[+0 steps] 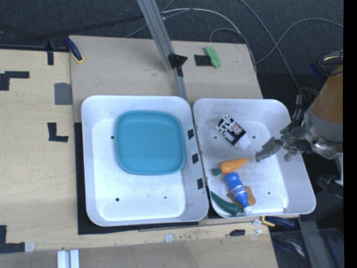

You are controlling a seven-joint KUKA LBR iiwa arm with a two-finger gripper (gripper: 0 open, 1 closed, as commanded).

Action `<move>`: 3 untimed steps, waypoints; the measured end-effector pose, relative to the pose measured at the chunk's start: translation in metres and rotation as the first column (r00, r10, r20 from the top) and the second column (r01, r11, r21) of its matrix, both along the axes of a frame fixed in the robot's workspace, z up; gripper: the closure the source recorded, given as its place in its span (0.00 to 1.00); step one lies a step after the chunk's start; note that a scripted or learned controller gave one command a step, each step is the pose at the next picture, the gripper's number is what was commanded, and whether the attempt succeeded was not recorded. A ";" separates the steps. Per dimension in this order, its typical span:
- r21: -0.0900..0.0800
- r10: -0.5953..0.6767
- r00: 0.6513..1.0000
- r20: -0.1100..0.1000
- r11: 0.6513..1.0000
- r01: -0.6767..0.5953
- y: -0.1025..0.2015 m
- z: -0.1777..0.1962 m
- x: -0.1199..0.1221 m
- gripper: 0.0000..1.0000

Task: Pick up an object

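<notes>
In left bin (pixel 95 149), flat rounded-square blue plate (pixel 149 142)

The arm (pixel 329 108) is grey with a broad orange band above the wrist. Its hand (pixel 272 148) is dark grey metal with slim fingers, and green touches sit just behind them.

In the right bin (pixel 279 113) lie a black-and-white box (pixel 230 130), an orange carrot (pixel 235 164), a blue bottle (pixel 237 190) and a green piece (pixel 223 205); a blue plate (pixel 149 142) lies flat in the left bin (pixel 100 166).
</notes>
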State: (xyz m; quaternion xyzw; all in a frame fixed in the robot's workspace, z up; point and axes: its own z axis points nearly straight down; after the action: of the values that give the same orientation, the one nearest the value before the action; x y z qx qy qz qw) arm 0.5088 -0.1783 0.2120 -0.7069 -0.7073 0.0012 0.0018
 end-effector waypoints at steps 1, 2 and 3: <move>0.000 0.000 1.000 0.000 1.000 0.000 0.004 -0.043 -0.003 0.00; 0.001 0.000 1.000 -0.002 1.000 0.000 0.003 -0.106 0.000 0.00; 0.000 0.001 1.000 0.003 1.000 -0.001 0.003 -0.093 0.001 1.00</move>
State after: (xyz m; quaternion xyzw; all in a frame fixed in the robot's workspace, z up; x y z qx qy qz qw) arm 0.5098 -0.1750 0.1191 -0.7067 -0.7075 0.0002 0.0006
